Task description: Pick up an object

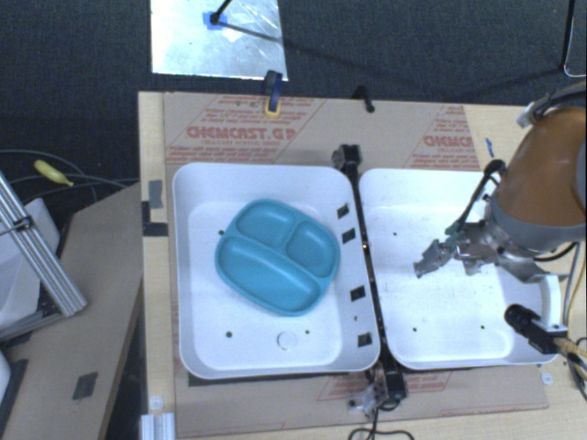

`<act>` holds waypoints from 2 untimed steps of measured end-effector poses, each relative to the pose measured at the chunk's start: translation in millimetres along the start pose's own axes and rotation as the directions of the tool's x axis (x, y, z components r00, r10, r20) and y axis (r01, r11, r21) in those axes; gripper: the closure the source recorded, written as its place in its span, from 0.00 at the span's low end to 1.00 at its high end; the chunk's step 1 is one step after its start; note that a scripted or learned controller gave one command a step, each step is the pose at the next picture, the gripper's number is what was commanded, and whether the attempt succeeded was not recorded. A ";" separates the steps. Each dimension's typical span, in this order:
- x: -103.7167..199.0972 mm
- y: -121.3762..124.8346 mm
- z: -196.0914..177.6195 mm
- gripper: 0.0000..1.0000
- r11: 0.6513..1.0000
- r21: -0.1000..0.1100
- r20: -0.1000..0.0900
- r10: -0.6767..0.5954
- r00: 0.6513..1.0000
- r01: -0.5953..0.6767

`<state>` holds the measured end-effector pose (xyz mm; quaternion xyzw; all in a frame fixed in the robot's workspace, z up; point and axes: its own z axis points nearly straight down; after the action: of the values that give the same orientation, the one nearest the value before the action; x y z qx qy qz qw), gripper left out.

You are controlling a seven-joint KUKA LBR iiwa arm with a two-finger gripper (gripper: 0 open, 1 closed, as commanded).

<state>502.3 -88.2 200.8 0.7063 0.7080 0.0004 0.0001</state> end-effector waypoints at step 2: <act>192.3 -15.3 -12.5 0.00 1.000 -0.003 -0.003 -0.011 1.000 0.011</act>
<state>486.5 104.1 213.4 0.7023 0.7119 0.0026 0.0001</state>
